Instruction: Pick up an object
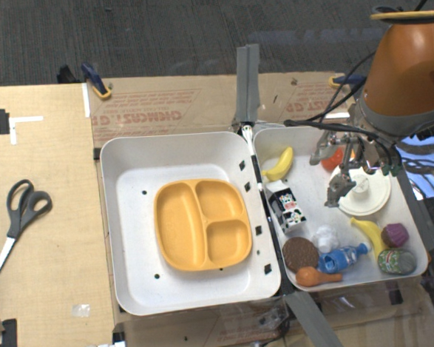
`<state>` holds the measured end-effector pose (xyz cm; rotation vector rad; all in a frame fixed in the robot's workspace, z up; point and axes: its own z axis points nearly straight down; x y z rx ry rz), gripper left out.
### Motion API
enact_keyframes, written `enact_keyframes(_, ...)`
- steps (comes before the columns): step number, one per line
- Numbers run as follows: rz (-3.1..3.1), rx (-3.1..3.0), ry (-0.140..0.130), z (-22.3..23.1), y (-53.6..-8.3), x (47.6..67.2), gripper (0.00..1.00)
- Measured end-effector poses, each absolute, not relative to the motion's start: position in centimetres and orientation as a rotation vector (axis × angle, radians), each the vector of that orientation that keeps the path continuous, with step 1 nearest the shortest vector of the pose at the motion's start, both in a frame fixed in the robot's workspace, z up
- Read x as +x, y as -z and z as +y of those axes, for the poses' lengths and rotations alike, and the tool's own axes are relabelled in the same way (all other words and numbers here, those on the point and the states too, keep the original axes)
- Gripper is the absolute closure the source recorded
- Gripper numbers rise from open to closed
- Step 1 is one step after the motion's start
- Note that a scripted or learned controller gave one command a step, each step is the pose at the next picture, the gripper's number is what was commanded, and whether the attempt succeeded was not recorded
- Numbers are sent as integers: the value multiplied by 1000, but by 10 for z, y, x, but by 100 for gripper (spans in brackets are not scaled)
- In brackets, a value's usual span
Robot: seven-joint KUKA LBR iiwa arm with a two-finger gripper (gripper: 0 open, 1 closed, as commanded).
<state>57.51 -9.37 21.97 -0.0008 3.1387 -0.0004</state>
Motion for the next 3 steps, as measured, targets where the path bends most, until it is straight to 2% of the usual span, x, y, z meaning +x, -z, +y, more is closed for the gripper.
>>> enact_keyframes(1, 3134, 37, 2, -137, -94, 651, 0)
enact_keyframes(2, 3133, 106, -5, -217, -95, 637, 0)
enact_keyframes(3, 3109, 418, -3, -180, -93, 624, 0)
